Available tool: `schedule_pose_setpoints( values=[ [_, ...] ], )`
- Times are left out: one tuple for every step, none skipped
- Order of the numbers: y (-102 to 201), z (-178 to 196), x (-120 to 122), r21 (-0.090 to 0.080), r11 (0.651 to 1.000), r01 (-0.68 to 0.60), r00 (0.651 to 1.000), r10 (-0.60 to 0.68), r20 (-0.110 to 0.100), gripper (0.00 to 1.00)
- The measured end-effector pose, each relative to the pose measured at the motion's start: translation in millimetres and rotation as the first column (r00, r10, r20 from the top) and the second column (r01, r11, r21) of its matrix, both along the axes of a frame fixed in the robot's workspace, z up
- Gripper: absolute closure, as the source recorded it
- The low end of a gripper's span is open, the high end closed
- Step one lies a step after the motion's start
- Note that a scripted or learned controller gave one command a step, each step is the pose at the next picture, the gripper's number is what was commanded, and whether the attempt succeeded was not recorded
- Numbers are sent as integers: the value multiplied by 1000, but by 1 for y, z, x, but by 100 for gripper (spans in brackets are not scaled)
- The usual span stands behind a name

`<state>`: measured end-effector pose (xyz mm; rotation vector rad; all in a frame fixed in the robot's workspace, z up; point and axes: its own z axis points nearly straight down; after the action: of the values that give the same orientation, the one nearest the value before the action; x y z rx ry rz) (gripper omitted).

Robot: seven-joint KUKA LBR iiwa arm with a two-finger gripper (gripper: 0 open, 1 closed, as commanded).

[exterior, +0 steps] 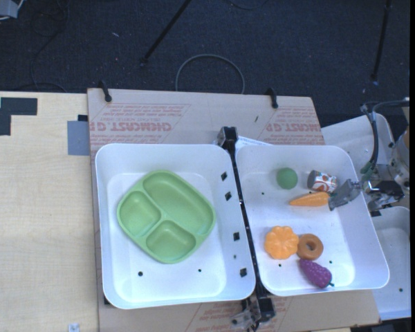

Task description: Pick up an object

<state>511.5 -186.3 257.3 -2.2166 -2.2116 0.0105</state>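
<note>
Looking down on the desk (34, 206), we see two white bins side by side. The left bin (117, 282) holds a green divided plate (166, 215). The right bin (360, 268) holds a green ball (286, 178), a small can (323, 182) lying beside it, an orange carrot (310, 200), an orange pumpkin (281, 242), a brown doughnut (310, 246) touching the pumpkin, and a purple bunch of grapes (316, 273) just below the doughnut. The tool (343, 194) sits at the right bin's right side, just beside the carrot's thick end; we cannot tell whether it is released or clenched.
</note>
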Motion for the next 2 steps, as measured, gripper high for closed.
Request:
schedule_pose_setpoints(
  values=[
    [0,5,2,-3,1000,-2,1000,2,11,0],
    [1,-59,-2,1,1000,-2,1000,2,3,0]
  ],
)
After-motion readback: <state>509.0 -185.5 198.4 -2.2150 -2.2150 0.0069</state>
